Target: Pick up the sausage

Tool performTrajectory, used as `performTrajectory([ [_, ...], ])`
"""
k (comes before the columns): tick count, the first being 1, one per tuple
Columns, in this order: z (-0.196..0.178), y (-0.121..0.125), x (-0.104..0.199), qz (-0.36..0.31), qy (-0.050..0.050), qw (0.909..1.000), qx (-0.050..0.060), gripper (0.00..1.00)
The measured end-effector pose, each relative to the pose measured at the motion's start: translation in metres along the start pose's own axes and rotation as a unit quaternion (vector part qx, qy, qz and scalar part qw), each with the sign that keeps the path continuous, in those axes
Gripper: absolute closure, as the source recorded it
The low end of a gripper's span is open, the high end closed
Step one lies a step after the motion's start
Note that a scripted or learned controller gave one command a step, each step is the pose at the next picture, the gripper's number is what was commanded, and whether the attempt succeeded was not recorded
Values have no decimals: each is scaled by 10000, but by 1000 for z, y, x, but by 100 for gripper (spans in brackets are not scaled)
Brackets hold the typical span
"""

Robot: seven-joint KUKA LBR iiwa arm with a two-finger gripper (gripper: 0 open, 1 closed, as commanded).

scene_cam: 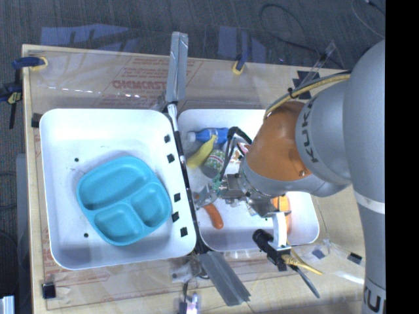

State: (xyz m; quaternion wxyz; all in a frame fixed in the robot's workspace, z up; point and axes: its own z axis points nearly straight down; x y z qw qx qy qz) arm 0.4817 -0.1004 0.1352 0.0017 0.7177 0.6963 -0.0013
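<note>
The arm reaches in from the right and bends down over the right bin, its orange band hanging above the bin's middle. The gripper sits low in that bin's left half, close to the divider between the two bins. Its end is a tangle of dark and metallic parts seen from above, and whether the jaws are wide or narrow cannot be told. The sausage, a short orange-red piece, lies on the bin floor just below and slightly left of the gripper in this view, near the bin's left wall and pointing slantwise toward the front edge. It lies beside the gripper's tip rather than visibly between any fingers; whether the two touch cannot be told, since the gripper's clutter overlaps the sausage's upper end. Farther back in the same bin lie a banana, a blue bottle just behind it, and a greyish can next to the banana, all close together and partly hidden by the wrist. The left bin holds a blue tray with three compartments, lying flat near the middle.
</note>
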Motion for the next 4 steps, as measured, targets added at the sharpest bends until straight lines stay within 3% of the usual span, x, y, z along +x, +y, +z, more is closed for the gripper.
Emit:
performTrajectory([
  [1,18,10,-13,-349,-92,9990,-275,0],
  [2,39,-1,-17,-646,-36,9979,-70,0],
  [3,31,-2,-15,-687,-8,9976,-34,100],
  [4,-56,55,49,-782,26,9969,15,100],
])
